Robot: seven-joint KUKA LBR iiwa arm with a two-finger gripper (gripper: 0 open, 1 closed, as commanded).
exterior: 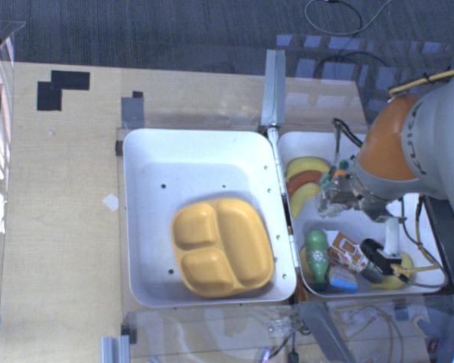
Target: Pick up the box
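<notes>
The gripper (337, 200) is hanging over the right bin (306, 144), probably lining up on the orange-and-white box (346, 252) lying beside a green bottle (316, 249). Whether its grip is spread or pressed together, I cannot tell.

box (347, 252): small carton, orange-red with white patches, looks intact
pose: lying flat, skewed, long side running roughly 10 to 4 o'clock
spot: right bin (306, 144), down around 6 o'clock on its floor

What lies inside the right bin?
Visible in the right bin: a small box, a green bottle, a blue item, and yellow and red curved pieces near the gripper. The arm covers the bin's right side.
</notes>
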